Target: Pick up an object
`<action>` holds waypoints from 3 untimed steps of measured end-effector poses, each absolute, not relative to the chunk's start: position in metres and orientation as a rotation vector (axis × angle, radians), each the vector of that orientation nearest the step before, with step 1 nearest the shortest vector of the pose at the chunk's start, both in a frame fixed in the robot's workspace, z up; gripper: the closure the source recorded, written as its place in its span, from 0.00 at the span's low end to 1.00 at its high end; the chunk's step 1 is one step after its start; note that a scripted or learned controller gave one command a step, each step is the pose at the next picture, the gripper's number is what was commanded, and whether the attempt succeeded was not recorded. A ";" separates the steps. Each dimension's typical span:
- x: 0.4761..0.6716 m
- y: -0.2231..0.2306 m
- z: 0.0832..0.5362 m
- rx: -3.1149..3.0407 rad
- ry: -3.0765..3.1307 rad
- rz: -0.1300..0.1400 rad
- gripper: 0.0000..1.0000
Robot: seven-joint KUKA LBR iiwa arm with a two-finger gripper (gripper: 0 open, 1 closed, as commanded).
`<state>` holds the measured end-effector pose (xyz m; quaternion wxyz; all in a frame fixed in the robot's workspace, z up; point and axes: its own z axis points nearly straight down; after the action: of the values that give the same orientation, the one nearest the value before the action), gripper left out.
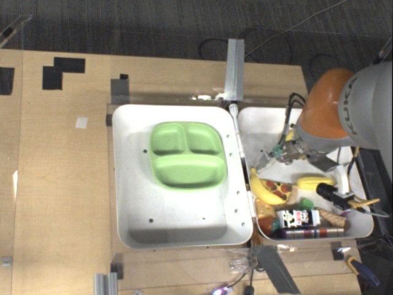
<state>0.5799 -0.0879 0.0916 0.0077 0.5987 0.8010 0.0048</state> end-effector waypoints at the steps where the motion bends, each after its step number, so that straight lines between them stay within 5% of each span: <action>1: 0.609 -0.153 0.090 1.925 2.464 0.010 0.00; 2: 0.609 -0.153 0.090 1.925 2.464 0.010 0.00; 3: 0.599 -0.143 0.236 1.914 2.482 0.006 0.00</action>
<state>0.5986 -0.1427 0.2358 0.0038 0.6106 0.7919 0.0020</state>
